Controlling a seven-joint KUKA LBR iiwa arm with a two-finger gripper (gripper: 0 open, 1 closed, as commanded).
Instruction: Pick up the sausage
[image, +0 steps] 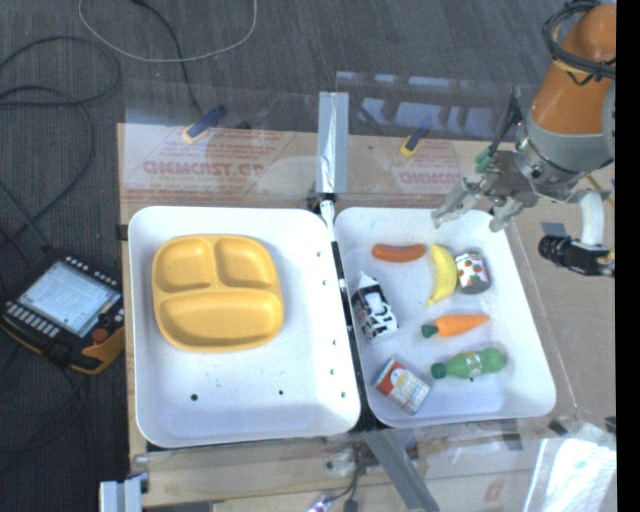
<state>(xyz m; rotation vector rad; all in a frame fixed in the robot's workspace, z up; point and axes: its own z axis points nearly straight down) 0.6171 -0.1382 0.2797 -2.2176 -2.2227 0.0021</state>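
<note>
Well, starting at the left of the bench, my left-hand bin (170, 400) carries a yellow divided tray (217, 292), which has no part in this job and which I should leave alone. Crossing the divider into the right-hand bin (520, 395), I meet a black-and-white carton (374, 309) near the inner wall and a small red-and-white carton (401, 386) toward the front. Next comes the sausage (399, 253), lying flat along the bin floor in the back part, its long axis running across the view. Just beside its right end stands the banana (441, 272), with a small can (472, 272) touching the banana's far side. A carrot (457, 326) and a green bottle (470, 364) lie further forward.

My gripper (474, 205) hangs over the back rim of this bin, up and to the right of the sausage, with its fingers spread apart and nothing between them. The sausage lies below and to the left of it, with the top of the banana roughly between us.

As I judge it, the step in hand is the approach. To do it well I should travel left until I am centred over the sausage's middle, turn my wrist so the fingers straddle its narrow width, and descend straight. Favouring the left half would keep me off the banana. Closing gently should stop a round, smooth thing from squirting out.
</note>
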